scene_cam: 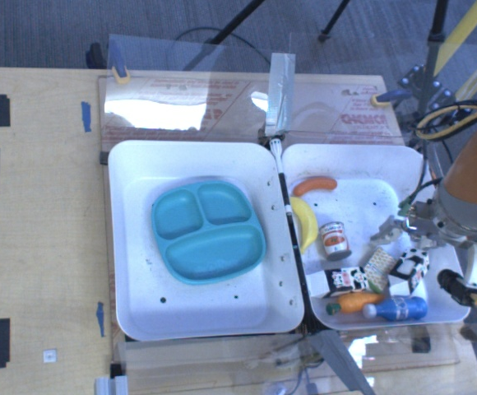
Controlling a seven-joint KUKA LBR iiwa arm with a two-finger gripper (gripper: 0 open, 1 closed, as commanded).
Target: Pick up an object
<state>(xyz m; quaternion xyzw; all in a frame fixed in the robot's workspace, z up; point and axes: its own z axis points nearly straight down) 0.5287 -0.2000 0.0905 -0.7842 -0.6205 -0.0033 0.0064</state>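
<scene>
1. Objects for picking lie in the right bin [349, 159], seven that I can count: one hot dog [315, 185] near the back, one banana [306, 223] along the divider, one small can [335, 240] beside the banana, one black-and-white carton [348, 280] near the front, one carrot [355, 303] and one blue bottle [400, 309] end to end along the front wall, and one pale meshed piece [378, 263] between the can and the gripper.
2. A second black-and-white patterned item [411, 267] sits right under the gripper; what it is cannot be made out.
3. Gripper [409, 230] hangs over the right side of that bin, above the meshed piece and the patterned item. Whether its jaws are spread or pressed together cannot be told, and nothing can be seen pinched between them.
4. Only the wrist end of the arm [469, 183] shows, its orange band cut by the frame's right edge.
5. Two white bins stand side by side; the left bin [131, 245] holds one teal plate [209, 230] with three compartments.
6. Behind the bins stands a clear panel [222, 105] with glare on it.
</scene>
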